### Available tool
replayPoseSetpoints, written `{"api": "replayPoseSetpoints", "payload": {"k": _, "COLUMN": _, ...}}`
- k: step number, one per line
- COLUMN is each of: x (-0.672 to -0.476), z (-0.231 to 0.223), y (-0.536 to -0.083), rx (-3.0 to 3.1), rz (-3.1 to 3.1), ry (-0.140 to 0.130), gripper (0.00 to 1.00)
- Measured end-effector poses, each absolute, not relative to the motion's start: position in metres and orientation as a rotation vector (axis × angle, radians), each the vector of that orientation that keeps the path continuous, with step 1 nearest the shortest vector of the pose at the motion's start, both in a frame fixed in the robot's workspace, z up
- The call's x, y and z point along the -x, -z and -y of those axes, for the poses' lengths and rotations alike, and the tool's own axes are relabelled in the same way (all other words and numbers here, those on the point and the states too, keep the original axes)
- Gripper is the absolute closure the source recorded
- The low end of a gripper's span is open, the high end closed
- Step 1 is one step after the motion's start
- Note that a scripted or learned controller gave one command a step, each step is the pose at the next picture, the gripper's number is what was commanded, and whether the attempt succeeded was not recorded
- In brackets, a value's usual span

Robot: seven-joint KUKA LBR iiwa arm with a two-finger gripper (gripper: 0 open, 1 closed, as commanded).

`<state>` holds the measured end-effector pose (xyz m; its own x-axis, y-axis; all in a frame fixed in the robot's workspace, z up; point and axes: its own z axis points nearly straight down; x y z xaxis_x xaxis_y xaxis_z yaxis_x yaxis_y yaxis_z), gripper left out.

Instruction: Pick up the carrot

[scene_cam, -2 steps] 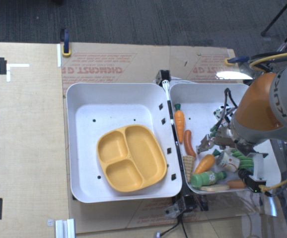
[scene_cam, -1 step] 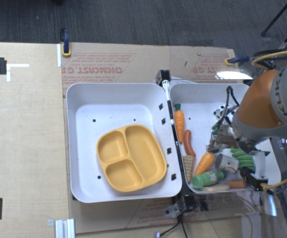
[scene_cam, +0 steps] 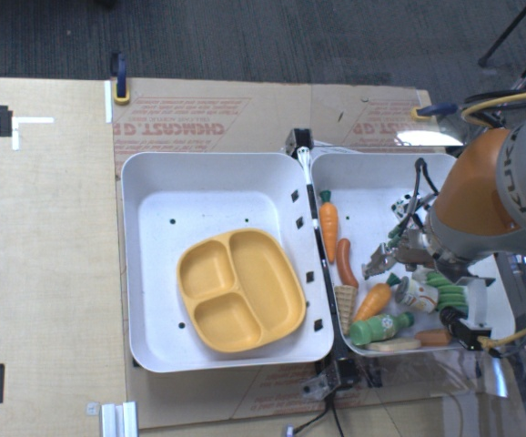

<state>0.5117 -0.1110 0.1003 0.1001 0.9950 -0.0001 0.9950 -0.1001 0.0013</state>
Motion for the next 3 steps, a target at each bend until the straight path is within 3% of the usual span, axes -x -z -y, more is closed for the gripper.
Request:
{"api": "replayPoseSetpoints", "payload": {"k": 1, "x": -0.482, "z": 0.096, "y": -0.093, "rx": -2.495, "rz": -1.892, "ry": -0.012, "gripper": 0.0}}
{"api": "replayPoseSetpoints", "payload": {"k": 2, "x": -0.483, "z": 0.097, "y": -0.101, "rx": -2.5, "rz": -1.887, "ry": -0.012, "gripper": 1.0}}
{"api": "replayPoseSetpoints", "payload": {"k": 3, "x": -0.479, "z": 0.04, "y": -0.191, "rx": -2.327, "rz": -2.11, "ry": 0.002, "gripper": 1.0}}
